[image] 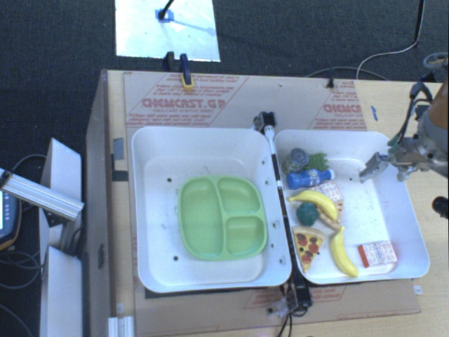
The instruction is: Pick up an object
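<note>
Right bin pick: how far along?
Done: nothing lifted; bananas, bottle, pizza slice and carton all lie in the right bin. In hand: end effector sits above the bin's far right, nothing seen in it. Left: descend, grasp, lift.

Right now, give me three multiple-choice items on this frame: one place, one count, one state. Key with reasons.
1. Where does the green plate lie?
A. left bin
B. right bin
C. on the bench outside the bins

2. How many bananas are in the right bin?
A. none
B. two
C. four

3. What is the gripper doing?
A. holding a banana
B. pressing on the green plate
C. holding nothing, over the right bin's far right part

Key: 1 A, the plate sits in the left bin. 2 B, one banana lies above another banana. 3 C, nothing sits between its fingers.
</note>
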Controlling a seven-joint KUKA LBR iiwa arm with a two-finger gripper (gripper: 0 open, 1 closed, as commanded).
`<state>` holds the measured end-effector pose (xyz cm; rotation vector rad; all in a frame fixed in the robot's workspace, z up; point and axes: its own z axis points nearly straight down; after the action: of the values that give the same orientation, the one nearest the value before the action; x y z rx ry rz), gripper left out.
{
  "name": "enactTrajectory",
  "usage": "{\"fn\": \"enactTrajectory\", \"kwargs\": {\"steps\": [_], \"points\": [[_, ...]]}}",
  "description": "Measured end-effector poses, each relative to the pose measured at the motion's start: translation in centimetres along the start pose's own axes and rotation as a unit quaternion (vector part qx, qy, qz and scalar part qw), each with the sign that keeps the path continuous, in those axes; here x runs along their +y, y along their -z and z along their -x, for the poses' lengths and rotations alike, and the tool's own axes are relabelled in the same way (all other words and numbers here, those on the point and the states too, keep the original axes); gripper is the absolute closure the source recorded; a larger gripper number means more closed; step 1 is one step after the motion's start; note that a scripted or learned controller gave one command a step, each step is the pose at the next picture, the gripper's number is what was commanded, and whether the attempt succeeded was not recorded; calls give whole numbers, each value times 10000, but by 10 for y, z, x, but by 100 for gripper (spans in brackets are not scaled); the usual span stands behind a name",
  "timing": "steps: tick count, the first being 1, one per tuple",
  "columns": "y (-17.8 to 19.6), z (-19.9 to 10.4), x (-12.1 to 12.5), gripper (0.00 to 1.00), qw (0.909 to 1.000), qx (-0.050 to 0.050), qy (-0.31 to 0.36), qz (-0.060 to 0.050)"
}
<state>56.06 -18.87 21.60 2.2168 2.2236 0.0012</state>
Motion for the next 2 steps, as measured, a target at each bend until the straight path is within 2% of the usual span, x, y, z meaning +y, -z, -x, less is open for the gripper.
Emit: {"fn": "enactTrajectory", "kwargs": {"steps": [1,2], "points": [[-70,-43,-12,0,10000,7,6,-13],[-127,-89,-17,0,10000,-21,-10,52]]}}
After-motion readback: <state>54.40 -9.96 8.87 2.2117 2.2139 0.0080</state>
